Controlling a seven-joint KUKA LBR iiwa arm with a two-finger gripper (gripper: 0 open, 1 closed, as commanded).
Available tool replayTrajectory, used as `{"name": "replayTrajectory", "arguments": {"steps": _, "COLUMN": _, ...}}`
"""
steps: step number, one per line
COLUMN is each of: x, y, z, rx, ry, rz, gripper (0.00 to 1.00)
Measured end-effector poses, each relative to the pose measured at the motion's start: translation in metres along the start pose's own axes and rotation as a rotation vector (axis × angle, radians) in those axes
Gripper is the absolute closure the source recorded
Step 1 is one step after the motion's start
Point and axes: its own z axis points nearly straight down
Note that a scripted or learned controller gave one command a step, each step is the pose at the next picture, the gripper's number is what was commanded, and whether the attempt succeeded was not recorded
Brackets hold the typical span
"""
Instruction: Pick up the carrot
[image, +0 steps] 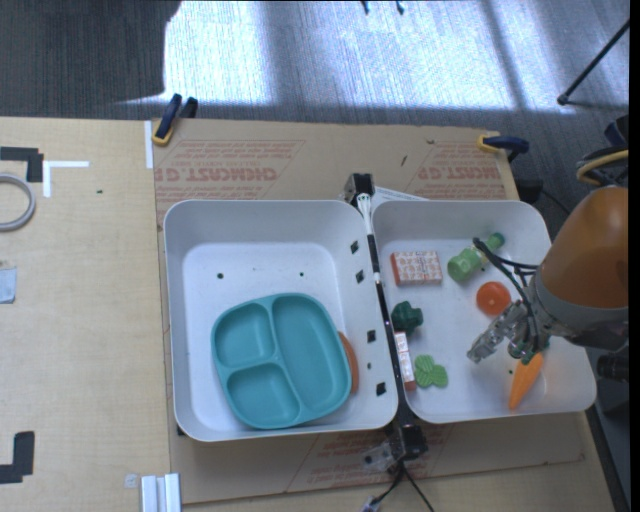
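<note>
From my remote station, the table (80, 330) carries two shallow white bins side by side: the left bin (185, 300) holds a teal divided plate (282, 358), and the right bin (560, 395) holds a scatter of toy food. My arm (595, 265) reaches in over the right bin's far side, its gripper (505, 338) hanging low above the bin floor. The fingers appear slightly parted with nothing between them, though the metalwork blurs together at this angle, so I cannot tell for certain. The carrot (525, 380) lies in the near right corner of that bin, just beside the gripper and a little toward the camera and to the right of it. Its long axis runs on a slant, thick end up by the gripper, tip pointing at the near wall. I judge the grasp not yet made. A small orange ball (492, 296) sits just beyond the gripper.
</note>
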Motion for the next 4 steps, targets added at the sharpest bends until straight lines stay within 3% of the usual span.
{"name": "replayTrajectory", "arguments": {"steps": 1, "x": -0.034, "y": -0.048, "z": 0.021, "rx": 0.0, "ry": 0.001, "rz": -0.396, "gripper": 1.0}}
{"name": "replayTrajectory", "arguments": {"steps": 2, "x": -0.036, "y": -0.047, "z": 0.011, "rx": -0.002, "ry": -0.003, "rz": -0.392, "gripper": 1.0}}
{"name": "replayTrajectory", "arguments": {"steps": 3, "x": -0.036, "y": -0.047, "z": 0.011, "rx": -0.002, "ry": -0.003, "rz": -0.392, "gripper": 0.0}}
{"name": "replayTrajectory", "arguments": {"steps": 4, "x": -0.046, "y": -0.061, "z": 0.022, "rx": 0.0, "ry": 0.0, "rz": -0.13, "gripper": 0.0}}
